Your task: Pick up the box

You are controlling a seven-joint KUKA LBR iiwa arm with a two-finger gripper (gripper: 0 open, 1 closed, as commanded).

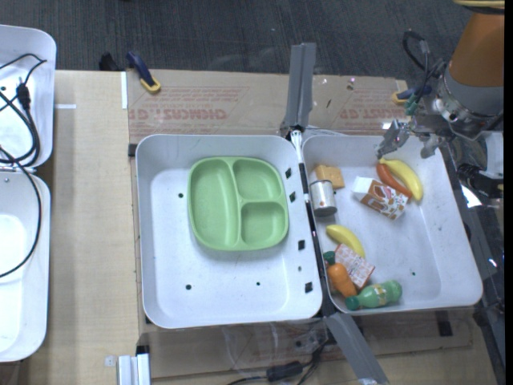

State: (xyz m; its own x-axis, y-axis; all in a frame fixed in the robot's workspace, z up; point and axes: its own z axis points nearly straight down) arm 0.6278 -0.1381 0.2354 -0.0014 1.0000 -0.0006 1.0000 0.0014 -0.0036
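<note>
A red and white box (pixel 384 200) lies tilted in the upper middle of the right bin (pixel 449 287). It touches a yellow banana (pixel 405 176) and an orange carrot-like piece (pixel 389 175). My gripper (pixel 409 143) hangs over the bin's far right corner, just above and behind the banana, and a short way up-right of the box. Its fingers stand apart, open, with nothing between them.
The right bin also holds a tan block (pixel 328 176), a silver can (pixel 322 196), a second banana (pixel 345 237), a small red packet (pixel 354 265), an orange fruit (pixel 340 277) and a green bottle (pixel 375 295). A green divided plate (pixel 238 203) sits in the left bin (pixel 160 279).
</note>
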